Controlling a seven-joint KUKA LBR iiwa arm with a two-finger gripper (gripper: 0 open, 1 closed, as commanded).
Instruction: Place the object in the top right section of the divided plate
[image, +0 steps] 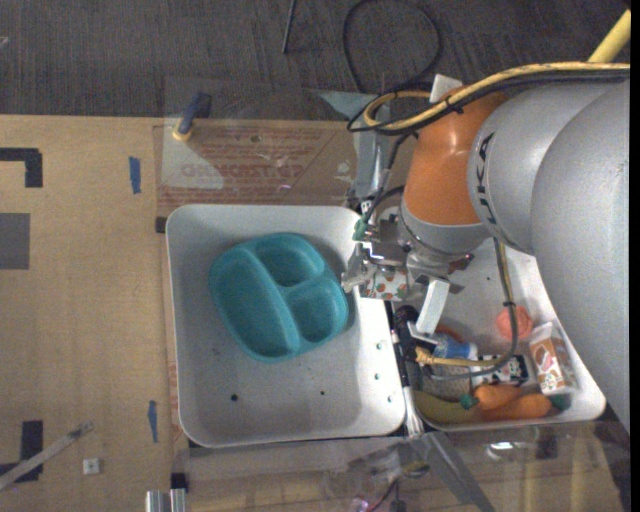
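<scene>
Pincer (378, 268) hangs over the edge between the two bins, gripping a small spotted object (384, 284). Nearby, the teal divided plate (280, 295) sits in the left bin (290, 400).

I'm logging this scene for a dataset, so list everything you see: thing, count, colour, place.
Bins: two, white, side by side on the bench; the right one lies partly under the arm.
Plate: one, teal, three sections, in the left bin's upper half.
Patterned object: one, white with coloured spots, at the tool, over the edge between the bins; whether it is gripped I cannot tell.
Banana: one, yellow, right bin's near edge.
Carrot: one, orange, right bin, beside the banana.
Carton: one, white and red, right bin's right side.
Other small items: several, mixed colours, right bin, too cluttered to name.
Tape marks: a few, blue, on the bench left of the bins.
Arm: one, grey with orange band, from the right.
Tool: one, at the left bin's right edge.
</scene>
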